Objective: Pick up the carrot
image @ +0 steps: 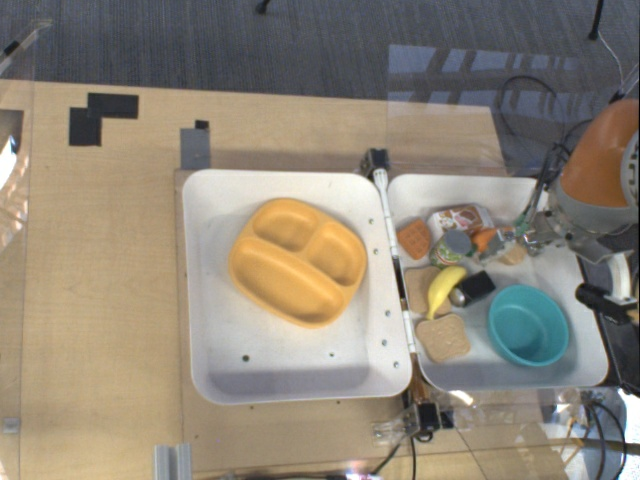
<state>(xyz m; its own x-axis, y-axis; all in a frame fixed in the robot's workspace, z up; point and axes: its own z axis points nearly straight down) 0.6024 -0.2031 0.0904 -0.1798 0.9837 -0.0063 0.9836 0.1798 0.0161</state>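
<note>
The carrot (486,238) is a small orange piece in the upper middle of the right bin (590,368). It lies between a grey object (456,241) and a pale piece (512,255). The arm comes in from the right, with its orange band (600,158) over the bin's far right corner. My gripper (512,234) reaches left and down to the carrot's right end. Its tip is small and partly hidden by the wrist, so I cannot see whether it touches the carrot.
The right bin also holds a printed packet (457,217), an orange-brown wedge (413,238), a banana (443,288), a black block (476,286), a bread slice (443,339) and a teal bowl (528,326). A yellow divided plate (298,260) lies in the left bin (210,368).
</note>
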